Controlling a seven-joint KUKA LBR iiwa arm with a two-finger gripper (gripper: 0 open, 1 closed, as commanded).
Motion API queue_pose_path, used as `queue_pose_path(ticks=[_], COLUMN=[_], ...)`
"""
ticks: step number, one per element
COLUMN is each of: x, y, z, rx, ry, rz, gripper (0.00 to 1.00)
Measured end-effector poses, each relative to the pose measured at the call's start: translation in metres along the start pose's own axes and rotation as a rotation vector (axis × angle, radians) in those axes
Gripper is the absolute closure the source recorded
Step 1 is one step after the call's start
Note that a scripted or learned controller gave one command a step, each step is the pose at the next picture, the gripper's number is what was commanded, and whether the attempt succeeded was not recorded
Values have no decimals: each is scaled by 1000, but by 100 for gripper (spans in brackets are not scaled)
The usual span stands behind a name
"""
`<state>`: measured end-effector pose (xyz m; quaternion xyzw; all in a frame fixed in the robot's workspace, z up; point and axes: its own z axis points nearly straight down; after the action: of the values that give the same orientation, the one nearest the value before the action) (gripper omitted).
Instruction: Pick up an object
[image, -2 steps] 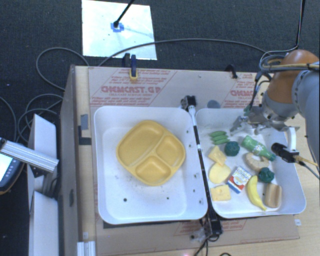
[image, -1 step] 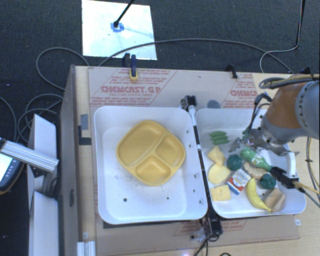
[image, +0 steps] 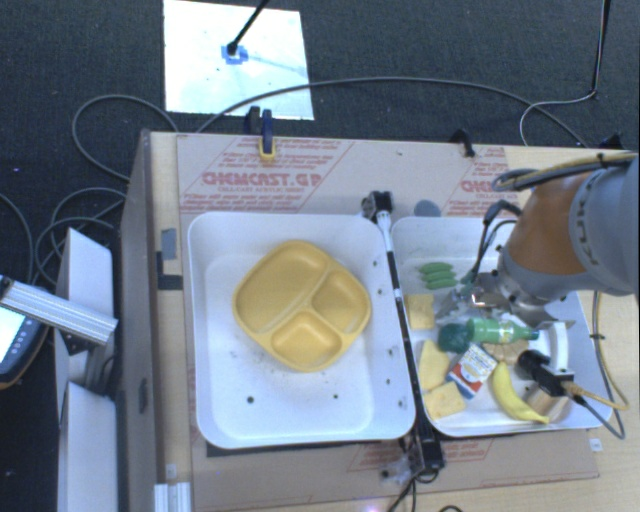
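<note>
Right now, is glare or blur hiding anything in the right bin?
Camera view: even, soft lighting, no harsh shadows. The right bin looks slightly washed out at its far wall, but the banana and green bottle read clearly. The gripper area is cluttered and soft, so its fingers are hard to read.

Divided plate (image: 303, 303): plain yellow
Bins (image: 225, 400): white
Bottle (image: 490, 331): green
Banana (image: 513, 396): yellow
Small carton (image: 470, 370): white, red and blue print
Surface (image: 320, 175): tan, red lettering
Arm (image: 570, 230): grey, orange band
</note>
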<state>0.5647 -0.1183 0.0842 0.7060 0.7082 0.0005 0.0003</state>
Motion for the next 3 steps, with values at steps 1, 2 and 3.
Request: queue_pose_path(ticks=[1,2,3], x=[28,21,30], y=[95,11,-48], z=[-10,0,0], rx=[-3,1,1], ry=[-1,-1,0], rz=[-1,2,3], gripper=[0,0,0])
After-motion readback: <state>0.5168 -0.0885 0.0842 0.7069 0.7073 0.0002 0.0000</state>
